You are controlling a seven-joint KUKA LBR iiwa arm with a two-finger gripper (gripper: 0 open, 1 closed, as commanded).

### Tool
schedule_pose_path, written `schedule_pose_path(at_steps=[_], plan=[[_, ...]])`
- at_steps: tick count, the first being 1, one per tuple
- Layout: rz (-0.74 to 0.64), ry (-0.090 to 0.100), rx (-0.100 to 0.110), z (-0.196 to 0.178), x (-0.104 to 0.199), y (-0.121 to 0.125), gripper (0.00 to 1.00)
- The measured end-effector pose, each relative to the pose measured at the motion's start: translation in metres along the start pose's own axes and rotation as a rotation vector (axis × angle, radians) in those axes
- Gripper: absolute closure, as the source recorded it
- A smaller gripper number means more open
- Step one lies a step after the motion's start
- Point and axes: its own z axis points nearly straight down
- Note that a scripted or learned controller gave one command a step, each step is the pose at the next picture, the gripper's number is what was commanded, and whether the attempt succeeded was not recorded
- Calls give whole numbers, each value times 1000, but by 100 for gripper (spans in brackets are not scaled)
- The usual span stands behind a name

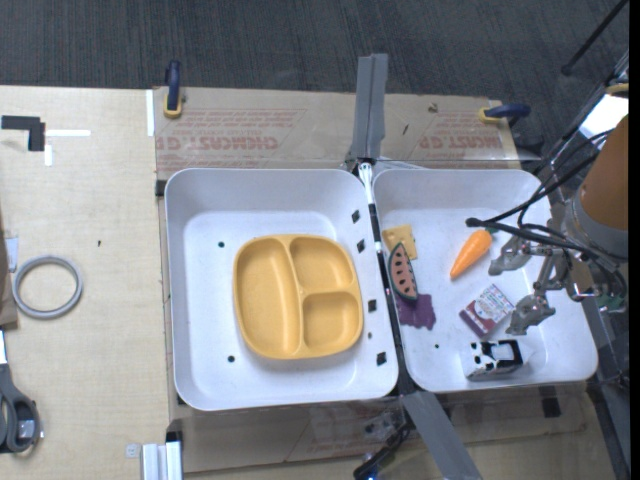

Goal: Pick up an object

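In the right bin (pixel 440 193) lie an orange toy carrot (pixel 471 254), a yellow cheese wedge (pixel 400 239), a watermelon slice (pixel 403 273), a purple scrap (pixel 417 311), a small red-and-white packet (pixel 486 310) and a black-and-white object (pixel 495 358). My gripper (pixel 519 286) hangs over the right part of this bin, open. One fingertip is near the carrot's right side, the other just right of the packet. Nothing sits between the fingers.
The left bin (pixel 195 298) holds a yellow divided plate (pixel 298 296). On the bench to the left lie a grey ring (pixel 45 286) and scissors (pixel 18 418). Cables trail from the arm at the right edge.
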Motion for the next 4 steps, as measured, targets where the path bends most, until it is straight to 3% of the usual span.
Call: schedule_pose_path(at_steps=[1,2,3,4], plan=[[261,0,0,120,-37,7,0],[465,-3,1,119,-100,2,0],[616,-3,1,119,-140,51,0],[838,0,2,120,-110,30,0]])
